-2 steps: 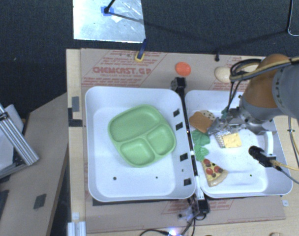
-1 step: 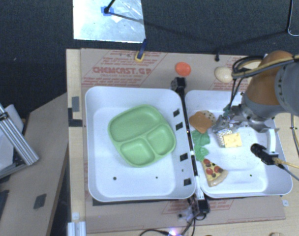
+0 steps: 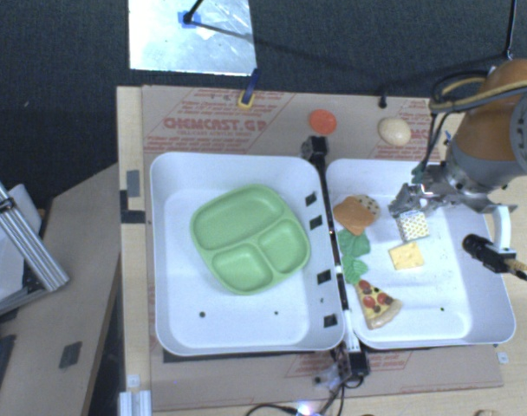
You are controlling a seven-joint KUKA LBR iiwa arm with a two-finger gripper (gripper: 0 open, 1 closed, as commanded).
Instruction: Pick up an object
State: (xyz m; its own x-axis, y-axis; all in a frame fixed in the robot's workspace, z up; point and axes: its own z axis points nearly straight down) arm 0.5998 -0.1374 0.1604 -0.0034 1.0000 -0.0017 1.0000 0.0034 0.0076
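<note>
The small checkered block (image 3: 413,225) sits in the right bin (image 3: 445,319), near its upper middle — directly under the tool (image 3: 408,200), touching or nearly so. It looks squarish, white with a fine dark grid, tilted a little. Whether the tool is open, closed or gripping it I cannot tell. Just below lies a yellow cheese square (image 3: 406,256); a burger (image 3: 356,213) lies left — the tool must come straight up.

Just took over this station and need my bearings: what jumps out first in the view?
The green divided plate sits alone in the left bin. In the right bin, toy food clusters near the divider: a burger, green lettuce, a pizza slice and a yellow cheese square. The pincer hangs over a small checkered block there.
</note>
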